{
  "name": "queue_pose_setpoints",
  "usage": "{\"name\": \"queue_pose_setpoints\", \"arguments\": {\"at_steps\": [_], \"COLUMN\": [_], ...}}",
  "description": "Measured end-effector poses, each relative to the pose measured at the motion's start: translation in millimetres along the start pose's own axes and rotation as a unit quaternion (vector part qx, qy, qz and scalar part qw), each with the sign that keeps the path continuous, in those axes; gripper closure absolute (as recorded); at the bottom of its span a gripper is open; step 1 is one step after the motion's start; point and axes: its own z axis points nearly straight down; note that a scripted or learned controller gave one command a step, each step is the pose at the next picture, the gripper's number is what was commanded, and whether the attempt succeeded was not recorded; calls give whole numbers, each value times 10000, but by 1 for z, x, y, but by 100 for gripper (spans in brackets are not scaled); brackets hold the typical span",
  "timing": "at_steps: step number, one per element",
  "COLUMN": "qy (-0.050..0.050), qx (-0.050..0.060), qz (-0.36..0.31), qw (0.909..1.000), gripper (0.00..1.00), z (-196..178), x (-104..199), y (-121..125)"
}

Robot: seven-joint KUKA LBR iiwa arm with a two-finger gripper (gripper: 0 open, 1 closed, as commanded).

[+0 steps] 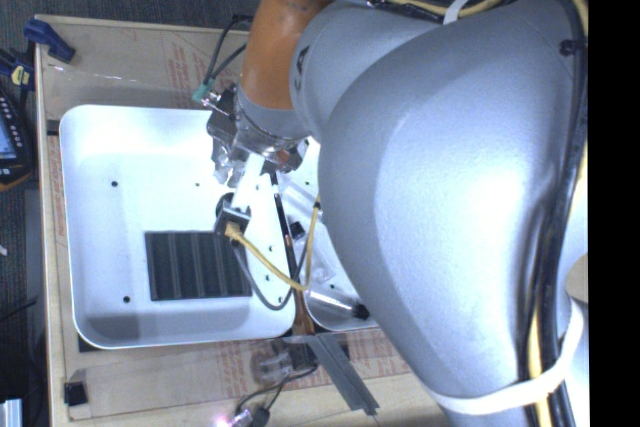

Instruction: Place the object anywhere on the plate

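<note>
two white bins (100, 215), one dark ridged plate (195, 265), one arm (440, 175)

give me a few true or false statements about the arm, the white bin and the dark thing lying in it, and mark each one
1. A dark ribbed rectangle lies in the left white bin. True.
2. The tool hangs over the left bin. True.
3. The rectangle sits in the bin's far half, towards the top of the view. False: it lies in the near half, towards the bottom.
4. The arm's band above the wrist is blue. False: it is orange.
5. The arm enters from the view's left. False: from the right.
</note>
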Motion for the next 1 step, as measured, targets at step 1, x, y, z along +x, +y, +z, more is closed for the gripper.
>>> {"name": "queue_pose_setpoints", "arguments": {"at_steps": [1], "qy": [-7], "qx": [-3], "qz": [1218], "qw": [9926], "gripper": [100], "z": [69], "x": [94], "y": [10]}}
